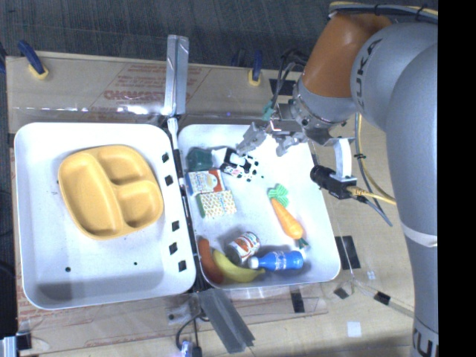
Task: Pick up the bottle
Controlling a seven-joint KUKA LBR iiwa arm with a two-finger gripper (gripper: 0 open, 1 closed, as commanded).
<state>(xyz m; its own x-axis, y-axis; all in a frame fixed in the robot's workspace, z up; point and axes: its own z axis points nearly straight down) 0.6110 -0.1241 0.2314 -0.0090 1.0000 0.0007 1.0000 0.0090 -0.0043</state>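
Observation:
The bottle (281, 260) is blue with a white cap and lies on its side near the front wall of the right bin (323, 222), beside a banana (235, 271). My gripper (267, 143) hangs over the back part of the right bin, well behind the bottle. Its two fingers (250, 137) are spread open and there is nothing between them. The grey arm with its orange band (338, 47) comes in from the upper right.
The right bin also holds a small can (244, 245), a toy carrot (286, 216), two small cartons (210, 193), a dark green item (199, 157) and a black-and-white piece (242, 166). A yellow divided tray (110, 190) lies in the left bin (44, 274).

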